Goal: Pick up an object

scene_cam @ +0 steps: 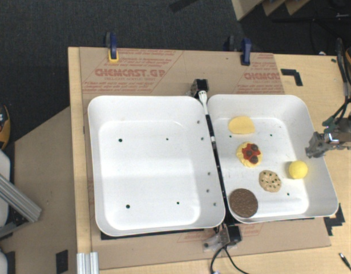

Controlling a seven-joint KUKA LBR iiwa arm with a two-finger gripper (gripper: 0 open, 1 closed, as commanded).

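At the right edge of the right bin (pixel 312 130) sits the gripper (pixel 315 145), low over the rim about midway along that side, and it is too small and blurred for me to tell how it is set or whether it has anything in it. All five candidates for picking lie loose on the bin floor: a pale yellow oval piece (pixel 241 125) toward the far end, a yellow round with red topping (pixel 249 154) nearer, a speckled cookie (pixel 270 181) and a dark brown disc (pixel 243 202) at the near end, and a small yellow ball (pixel 298 169) just beside the right wall (the closest item to the gripper). The left bin (pixel 107 170) holds nothing I can see. Judging by this, no pick is done yet; choosing a target, descending, closing and lifting all remain.
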